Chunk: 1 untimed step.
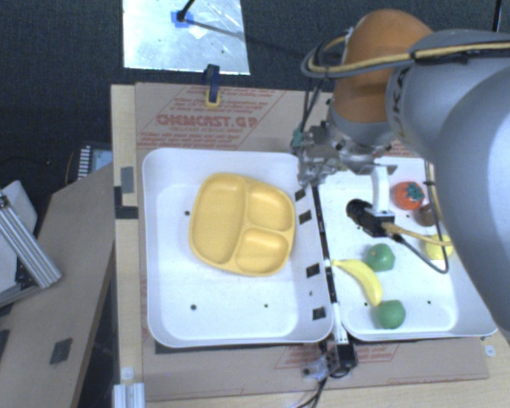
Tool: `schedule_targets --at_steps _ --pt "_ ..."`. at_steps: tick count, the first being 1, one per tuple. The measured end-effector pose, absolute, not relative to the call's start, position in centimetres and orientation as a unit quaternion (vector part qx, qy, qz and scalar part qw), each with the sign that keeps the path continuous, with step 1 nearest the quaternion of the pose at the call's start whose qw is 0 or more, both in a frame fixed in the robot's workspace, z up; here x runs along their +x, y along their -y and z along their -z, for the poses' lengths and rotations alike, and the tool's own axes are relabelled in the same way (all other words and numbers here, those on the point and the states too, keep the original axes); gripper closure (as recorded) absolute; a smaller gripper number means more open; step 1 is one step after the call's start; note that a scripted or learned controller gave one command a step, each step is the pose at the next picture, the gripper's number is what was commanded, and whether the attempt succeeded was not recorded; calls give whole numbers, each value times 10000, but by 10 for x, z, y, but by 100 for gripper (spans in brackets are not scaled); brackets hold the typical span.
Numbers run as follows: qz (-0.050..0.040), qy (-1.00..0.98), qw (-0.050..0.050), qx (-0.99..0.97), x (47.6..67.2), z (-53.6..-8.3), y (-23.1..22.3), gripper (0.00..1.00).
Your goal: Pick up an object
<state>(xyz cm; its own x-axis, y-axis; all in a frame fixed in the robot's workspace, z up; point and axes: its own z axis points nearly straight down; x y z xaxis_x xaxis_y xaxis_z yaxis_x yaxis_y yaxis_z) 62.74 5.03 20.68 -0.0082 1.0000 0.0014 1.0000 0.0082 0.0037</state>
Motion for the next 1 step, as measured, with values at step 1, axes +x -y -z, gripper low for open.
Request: schedule_targets --at_steps 1 --pt "-29 -7105 11 7036 653 -222 -106 100"
